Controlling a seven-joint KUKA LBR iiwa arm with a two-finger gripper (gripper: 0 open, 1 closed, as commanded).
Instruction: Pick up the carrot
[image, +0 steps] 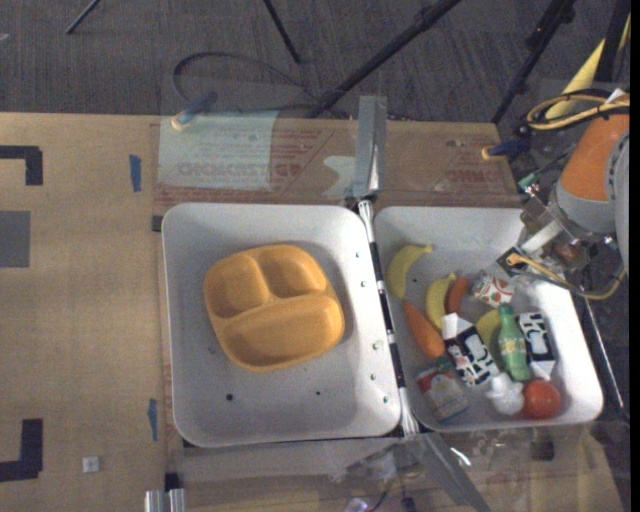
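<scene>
Orange carrot (423, 330) in right bin (585, 350).

Beyond the gripper (543, 240), along the top, dark grey carpet (120, 50) carries black tripod legs (400, 40) and a looping black cable (225, 75). To its left spreads the brown cardboard-covered counter (80, 300), marked with black tape (25, 165) and blue tape bits (135, 172), evenly lit.
</scene>
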